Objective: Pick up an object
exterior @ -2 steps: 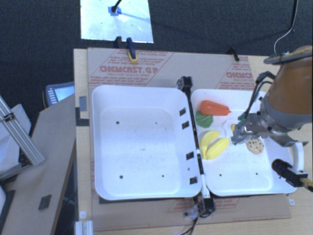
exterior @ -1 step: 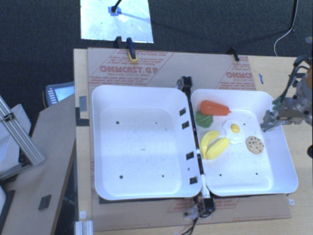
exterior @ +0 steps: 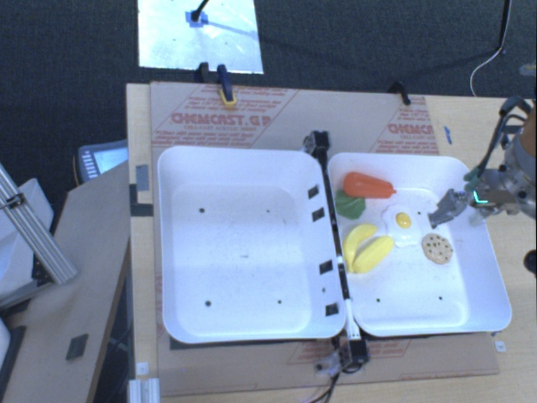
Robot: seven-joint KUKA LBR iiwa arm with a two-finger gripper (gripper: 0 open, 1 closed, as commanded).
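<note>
My pincer (exterior: pixel 443 211) hangs over the right-hand bin (exterior: pixel 470 309), close to its right wall, with its tip pointing toward the middle of the bin. I cannot tell how far it stands open; the tip is a small grey blur from up here, and I see nothing caught in it.

Nearest to me is the fried egg (exterior: pixel 402 222), white with a yellow yolk, lying just beside the tip on the side toward the divider. Just in front of the tip, toward the near edge of the bench, sits the round cookie (exterior: pixel 436 248), tan with dark specks; it is close below the pincer but apart from it.

A little farther off, beyond the egg and toward the divider, lies the banana (exterior: pixel 367 248), two yellow lobes side by side, its edge near the egg's white. Farther back from that, toward the far wall of the bin, is the carrot (exterior: pixel 367 185), orange and lying on its side, with its green top (exterior: pixel 350 206) next to the divider.

Past the black-clipped divider (exterior: pixel 330 225) and well apart from my pincer is the left-hand bin (exterior: pixel 180 250). Both bins rest on a printed cardboard sheet (exterior: pixel 252 116).
</note>
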